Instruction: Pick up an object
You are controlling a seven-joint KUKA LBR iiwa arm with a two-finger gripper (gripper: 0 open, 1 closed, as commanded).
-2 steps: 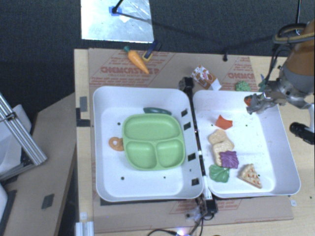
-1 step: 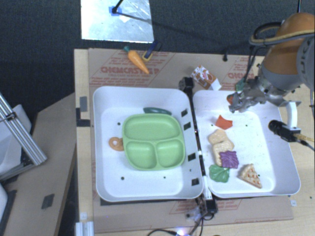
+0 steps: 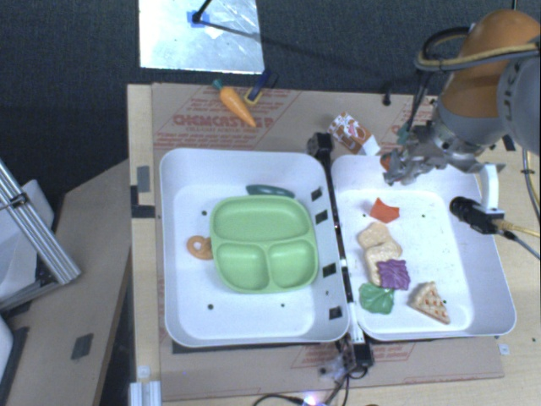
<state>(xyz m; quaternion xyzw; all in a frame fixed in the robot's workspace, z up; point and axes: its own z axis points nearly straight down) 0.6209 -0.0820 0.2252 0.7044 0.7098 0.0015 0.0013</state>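
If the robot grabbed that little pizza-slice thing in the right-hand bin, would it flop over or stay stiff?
The pizza slice is probably a rigid toy: its edges look crisp and it lies flat. Being small, it is likely light. Lying so low against the bin floor, it may be hard for the pincer to get under.

Just one fixed cam up high, angled down at the worktop (image 3: 254, 117), both bins (image 3: 182, 227) fully in frame.

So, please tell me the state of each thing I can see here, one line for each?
Pincer: over the right bin's far edge, nothing seen in it.
Green tray: flat in the left bin, compartments bare.
Pretzel: flat, beside the tray.
Red piece: flat in the right bin.
Pizza slice: flat, near corner.
Carrot: on the bench, outside the bins.
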